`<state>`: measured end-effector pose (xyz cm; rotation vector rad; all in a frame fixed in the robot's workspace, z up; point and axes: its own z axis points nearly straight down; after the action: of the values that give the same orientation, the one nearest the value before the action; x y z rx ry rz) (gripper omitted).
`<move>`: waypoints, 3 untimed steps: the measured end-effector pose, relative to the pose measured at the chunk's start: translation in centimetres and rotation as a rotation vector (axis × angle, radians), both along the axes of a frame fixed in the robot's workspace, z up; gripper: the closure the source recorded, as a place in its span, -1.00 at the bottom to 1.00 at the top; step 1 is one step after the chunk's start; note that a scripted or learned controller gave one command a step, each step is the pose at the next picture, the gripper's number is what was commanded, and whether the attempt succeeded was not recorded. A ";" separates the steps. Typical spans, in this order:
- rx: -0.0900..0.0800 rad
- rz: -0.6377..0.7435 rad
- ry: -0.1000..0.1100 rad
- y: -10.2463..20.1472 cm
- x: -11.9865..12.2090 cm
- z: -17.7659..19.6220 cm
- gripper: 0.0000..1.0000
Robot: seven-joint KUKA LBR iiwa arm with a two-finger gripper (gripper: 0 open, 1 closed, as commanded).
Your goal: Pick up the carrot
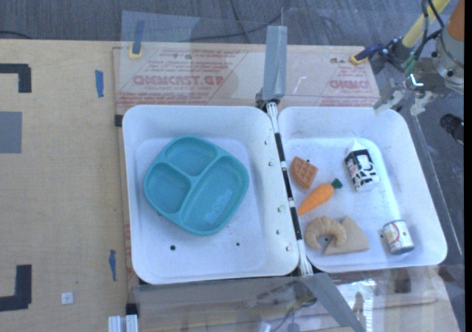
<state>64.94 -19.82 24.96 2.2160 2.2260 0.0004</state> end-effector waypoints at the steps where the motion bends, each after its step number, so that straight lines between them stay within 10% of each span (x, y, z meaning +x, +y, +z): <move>1: 0.001 -0.018 0.002 8.2 -11.0 -8.9 -1.00; 2: 0.000 0.273 -0.010 9.9 -8.8 -16.0 -1.00; 3: 0.000 0.126 -0.010 9.3 -16.7 -16.0 -1.00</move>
<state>48.26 -10.56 8.98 2.0666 2.3563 0.0119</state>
